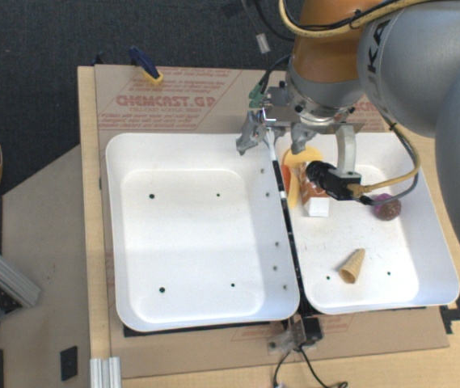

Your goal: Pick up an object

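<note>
above the right bin (424, 257), upper centre of frame, my gripper (276, 142) hangs with jaws spread, gripping nothing; a cone (352, 266) lies lower right.

A dark carpeted floor (92, 14) is filling the upper left of the frame. A cardboard sheet (181, 99) with red lettering is covering the surface at center, a blue and yellow clamp (146, 65) gripping its upper edge. Black cables (250, 2) are trailing across the top, and a metal rail (3, 269) is angling along the lower left edge.
</note>
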